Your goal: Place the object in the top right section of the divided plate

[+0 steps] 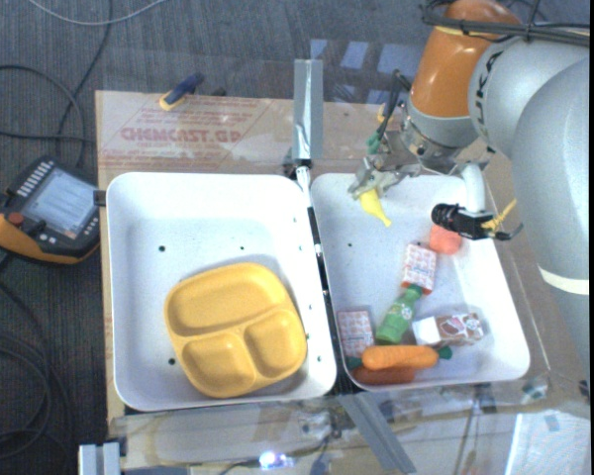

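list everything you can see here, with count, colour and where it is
bins: 2, white, side by side on the bench
divided plate: 1, yellow, left bin, nearer half
yellow piece: 1, yellow, right bin's far end, at the gripper's tips; a grip cannot be confirmed
carrot: 1, orange, right bin, near edge
bottle: 1, green, right bin, above the carrot
packets: 3, red and white, right bin
orange item: 1, orange-red, right bin's right side
pendant: 1, orange and black, floor left of the bench
clip: 1, blue and yellow, bench's far left
arm: 1, grey with orange band, from the right
gripper: 1, dark, over the right bin's far end
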Available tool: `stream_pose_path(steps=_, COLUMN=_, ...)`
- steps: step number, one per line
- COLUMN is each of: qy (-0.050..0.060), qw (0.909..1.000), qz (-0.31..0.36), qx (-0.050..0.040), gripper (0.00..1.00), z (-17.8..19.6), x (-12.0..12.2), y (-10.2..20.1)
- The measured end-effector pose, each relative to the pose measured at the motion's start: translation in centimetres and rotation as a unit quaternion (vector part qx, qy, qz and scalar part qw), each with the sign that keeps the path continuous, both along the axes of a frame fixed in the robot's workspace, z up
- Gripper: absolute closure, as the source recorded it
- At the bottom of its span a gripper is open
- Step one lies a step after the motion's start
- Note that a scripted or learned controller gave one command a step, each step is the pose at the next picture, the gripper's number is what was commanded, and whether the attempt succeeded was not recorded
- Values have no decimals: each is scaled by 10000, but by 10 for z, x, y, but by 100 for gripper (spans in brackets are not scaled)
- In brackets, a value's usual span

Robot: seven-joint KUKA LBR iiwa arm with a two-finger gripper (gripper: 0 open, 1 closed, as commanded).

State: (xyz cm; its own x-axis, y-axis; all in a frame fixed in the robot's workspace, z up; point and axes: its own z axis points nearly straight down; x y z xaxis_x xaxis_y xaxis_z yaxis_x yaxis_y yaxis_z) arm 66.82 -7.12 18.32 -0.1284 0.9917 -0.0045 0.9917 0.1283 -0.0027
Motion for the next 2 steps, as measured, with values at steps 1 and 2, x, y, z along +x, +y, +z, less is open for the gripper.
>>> stream_pose_path(steps=1, qy=7, qw=9774, qz=-2112, qx=18, gripper=100, z=-1, x=-78, y=-3)
stream_pose_path(steps=2, qy=-10, qw=9970, qz=-779, qx=14, gripper=100, z=164, x=-140, y=-4)
